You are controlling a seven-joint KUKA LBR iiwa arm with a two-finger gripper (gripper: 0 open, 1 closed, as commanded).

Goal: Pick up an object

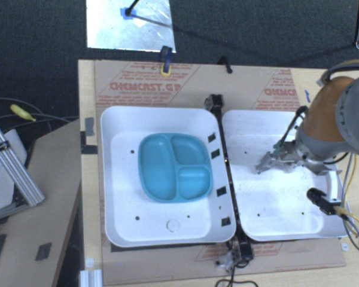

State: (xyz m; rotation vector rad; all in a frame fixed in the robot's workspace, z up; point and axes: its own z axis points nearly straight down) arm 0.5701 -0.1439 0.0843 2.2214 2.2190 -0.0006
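Note:
A blue divided plate (pixel 173 166) lies flat in the middle of the left bin (pixel 116 130). My gripper (pixel 264 163) hangs low over the left-middle floor of the right bin (pixel 251 220), pointing left toward the divider between the bins. I see no object under it or in it. The grey arm with its orange band (pixel 326 109) comes in from the right and covers the right bin's far right side.
A faint small round shape (pixel 172 225) lies near the left bin's front wall. Black clips (pixel 215 154) line the seam between the bins. A black part with cables (pixel 322 201) hangs off the arm over the right bin's front right.

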